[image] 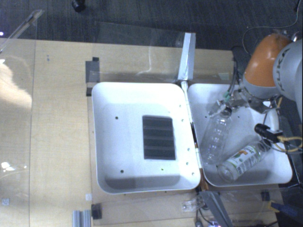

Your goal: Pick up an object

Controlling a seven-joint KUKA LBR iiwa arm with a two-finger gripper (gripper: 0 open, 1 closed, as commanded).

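Since the gripper (226, 106) hangs low over the far part of the right bin (284, 174), right at the far end of the clear bottle (215, 137), you should read this as the approach-and-grasp step, with nothing lifted yet. Whether the gripper is spread, pressed together or pinching the bottle's neck you cannot tell: glare and clear plastic blur that spot. The clear bottle lies flat along the left side of the right bin, neck pointing far, base pointing near. Take it as the likely target, being the thing closest to the gripper.

The next move, as it looks, calls for a firm close on the narrow neck and then a straight rise. The plastic looks smooth and light, so a shallow pinch could slip.

Watch the labelled bottle (242, 158). It lies slantwise across the near part of the same bin, its near-left end close beside or touching the clear bottle's base; you cannot tell which. A lift that drags could nudge it. The bin's left wall also runs just beside the clear bottle. The left bin (102, 108) holds a black ribbed pad (158, 137) at its middle, well apart from the arm (265, 63) and no hindrance.
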